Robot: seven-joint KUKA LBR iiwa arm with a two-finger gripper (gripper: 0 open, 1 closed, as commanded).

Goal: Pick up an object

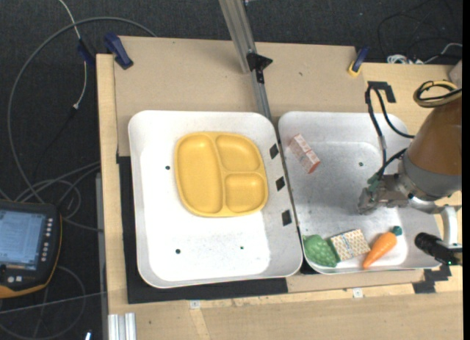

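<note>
Objects: in right bin point(334, 122); carrot point(379, 249), patterned block point(348, 244) and green piece point(321, 250) in a row along its near edge, green piece at the near left corner.
Small box point(303, 152): pink and white, near the bin's far left corner, well apart from the row.
Gripper point(374, 199): over the right bin's right side, above bare floor beyond the carrot; nothing seen between it; open or closed, cannot tell.
Left bin point(147, 206): carries yellow divided tray point(220, 173), toward the far edge.
</note>
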